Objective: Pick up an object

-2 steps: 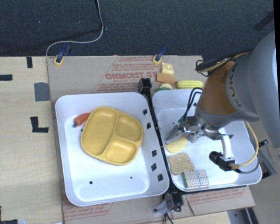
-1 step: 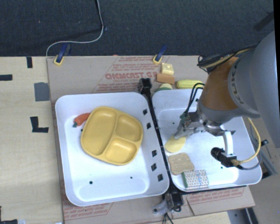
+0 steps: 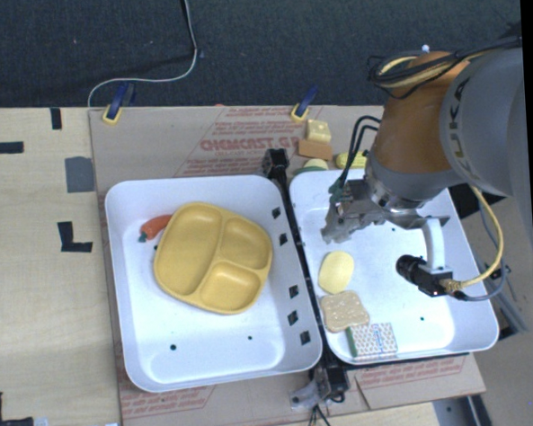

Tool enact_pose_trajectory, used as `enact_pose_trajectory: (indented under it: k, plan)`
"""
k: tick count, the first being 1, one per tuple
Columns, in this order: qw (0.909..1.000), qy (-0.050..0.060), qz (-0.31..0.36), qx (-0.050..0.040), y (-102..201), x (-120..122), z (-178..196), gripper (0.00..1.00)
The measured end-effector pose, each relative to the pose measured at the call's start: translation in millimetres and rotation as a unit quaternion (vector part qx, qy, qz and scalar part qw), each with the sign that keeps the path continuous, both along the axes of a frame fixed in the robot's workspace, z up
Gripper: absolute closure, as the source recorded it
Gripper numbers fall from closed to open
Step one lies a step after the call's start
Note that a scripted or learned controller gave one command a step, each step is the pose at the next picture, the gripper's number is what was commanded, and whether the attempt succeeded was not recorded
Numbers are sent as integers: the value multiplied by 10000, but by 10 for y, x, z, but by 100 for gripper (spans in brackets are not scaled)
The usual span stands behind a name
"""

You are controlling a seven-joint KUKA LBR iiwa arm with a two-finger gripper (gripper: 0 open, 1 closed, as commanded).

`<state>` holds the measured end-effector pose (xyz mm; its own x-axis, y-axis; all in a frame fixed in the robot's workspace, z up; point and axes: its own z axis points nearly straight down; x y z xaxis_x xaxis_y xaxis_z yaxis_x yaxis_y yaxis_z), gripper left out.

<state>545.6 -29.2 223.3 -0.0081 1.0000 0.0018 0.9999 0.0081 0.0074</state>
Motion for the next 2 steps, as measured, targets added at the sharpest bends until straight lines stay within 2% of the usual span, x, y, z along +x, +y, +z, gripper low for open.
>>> enact_pose_trajectory:
  k: [1, 2]
  plan:
    - [10000, 43, -32, -9, -40, -9, -69, 0]
    - [10000, 60, -58, -19, -540, 35, -414, 0]
